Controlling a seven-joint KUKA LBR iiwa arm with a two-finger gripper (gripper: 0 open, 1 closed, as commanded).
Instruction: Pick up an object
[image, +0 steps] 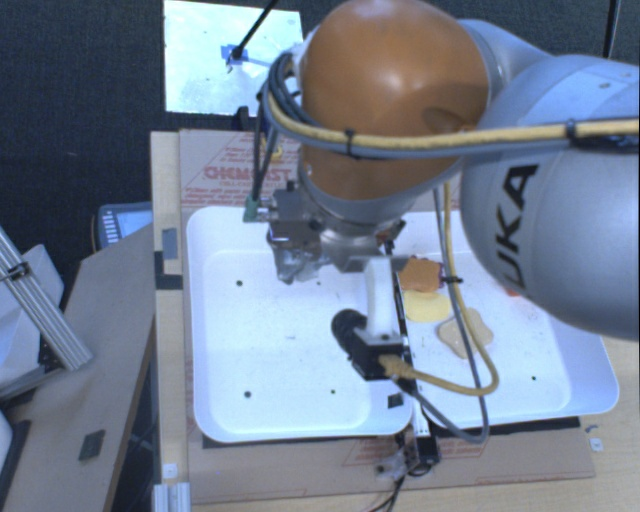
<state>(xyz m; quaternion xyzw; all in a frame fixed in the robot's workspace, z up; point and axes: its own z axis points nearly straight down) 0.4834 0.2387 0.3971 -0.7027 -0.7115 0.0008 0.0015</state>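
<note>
My gripper (296, 262) hangs under the big orange wrist band, low over the far part of the left bin (250, 390). Its grey metal body is seen from above and behind. In the right bin (560, 385), close to the divider, lie three things. They are an orange-brown block (421, 275), a flat yellow piece (430, 308) just in front of it, and a pale beige lump (466, 335) nearer the front. The gripper is to the left of these three and apart from them. Nothing can be seen held in it.
A white bracket (378, 295) with a black unit (365, 350) and a yellow cable (450, 385) hangs from the arm over the divider between the bins. The arm's grey link (560, 210) covers the right bin's far side. A cardboard sheet (215, 175) lies behind the bins.
</note>
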